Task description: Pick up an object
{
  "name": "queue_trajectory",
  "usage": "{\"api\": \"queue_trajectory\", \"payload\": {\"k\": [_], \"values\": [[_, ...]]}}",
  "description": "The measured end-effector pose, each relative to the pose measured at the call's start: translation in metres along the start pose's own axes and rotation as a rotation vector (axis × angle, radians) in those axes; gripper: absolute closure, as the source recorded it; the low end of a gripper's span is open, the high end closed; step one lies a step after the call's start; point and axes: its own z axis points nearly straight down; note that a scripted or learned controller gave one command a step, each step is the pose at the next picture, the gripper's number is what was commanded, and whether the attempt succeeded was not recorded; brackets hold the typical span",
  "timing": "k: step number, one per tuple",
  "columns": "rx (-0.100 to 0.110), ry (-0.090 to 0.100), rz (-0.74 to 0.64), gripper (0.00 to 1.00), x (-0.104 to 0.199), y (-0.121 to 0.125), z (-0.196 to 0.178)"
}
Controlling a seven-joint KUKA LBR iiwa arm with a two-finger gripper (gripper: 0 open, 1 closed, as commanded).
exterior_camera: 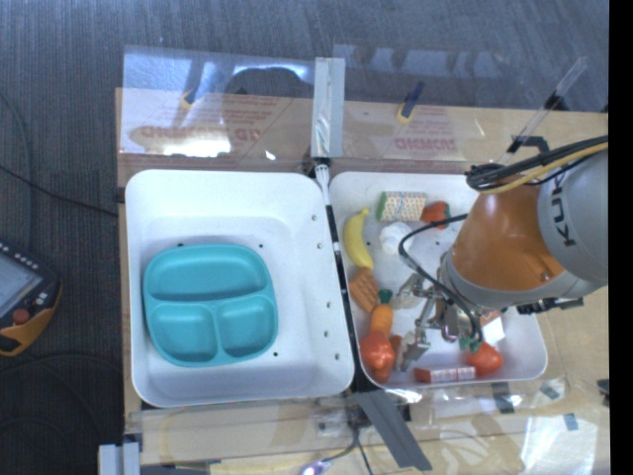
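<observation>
Metal gripper (432,327) sits low inside the right bin (534,364), over its front half, hanging from the orange band (504,237) and grey body of the arm (591,216), which enters from the right edge. Whether the gripper is open or closed cannot be determined: the wrist hides most of it and the visible parts blur into the clutter beneath. No item can be confirmed as held.

Contents of the right bin, working outward from the gripper: a red tomato-like piece (377,354) lies at the front left corner, just beside the gripper, with a small orange piece (382,317) touching it on the far side. A ridged orange item (363,288) lies next along the left wall. A yellow banana (357,239) rests lengthwise against the left wall toward the back. A corn cob (404,205) lies near the back edge, with a reddish-orange piece (434,212) beside it and a white item (396,236) just in front of the corn. Along the front edge, a red and white tube-shaped item (445,374) lies flat, and a red strawberry-like piece (485,357) with a green top sits beside it toward the front right corner. Black cables (514,166) loop above the arm.

Left bin (198,191) carries a teal divided tray (210,302) toward its front left, lying flat, well apart from the gripper.
</observation>
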Motion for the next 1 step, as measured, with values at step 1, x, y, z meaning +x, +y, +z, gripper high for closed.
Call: {"api": "queue_trajectory", "payload": {"k": [1], "values": [[0.001, 0.002, 0.066, 0.0, -0.0815, 0.0214, 0.0019]]}}
